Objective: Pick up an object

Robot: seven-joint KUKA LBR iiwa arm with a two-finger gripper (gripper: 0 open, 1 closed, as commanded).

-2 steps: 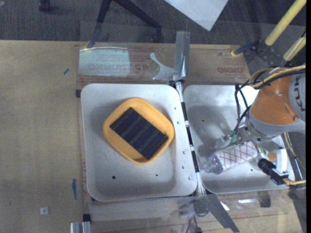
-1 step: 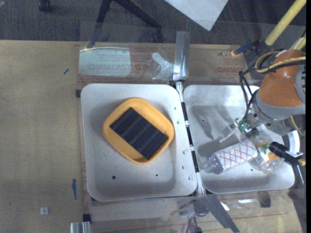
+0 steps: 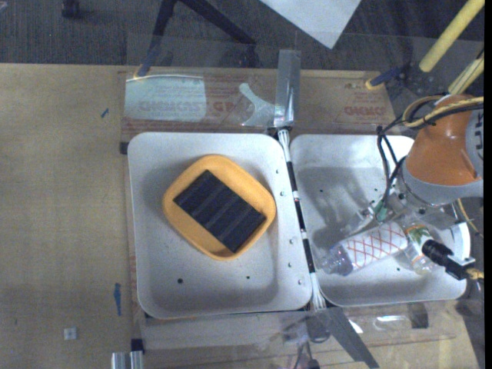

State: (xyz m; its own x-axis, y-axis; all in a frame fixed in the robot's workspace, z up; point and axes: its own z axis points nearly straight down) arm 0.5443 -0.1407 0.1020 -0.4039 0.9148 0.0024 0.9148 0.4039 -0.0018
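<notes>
An orange pad with a black ribbed centre [image 3: 219, 206] lies tilted in the left bin [image 3: 154, 283]. In the right bin [image 3: 338, 160] a clear plastic bottle with a white label crossed by red lines [image 3: 367, 247] lies on its side near the front wall. My gripper [image 3: 382, 213] hangs low over the right bin, just above the bottle's upper right end. The orange-banded wrist covers most of it, so its grip is hidden. A second small clear item [image 3: 421, 261] lies at the bin's front right.
Black cables run from the wrist over the right bin's back right corner [image 3: 392, 156]. A metal divider strip [image 3: 287, 91] stands behind the bins. Wooden bench surface [image 3: 61, 206] spreads to the left.
</notes>
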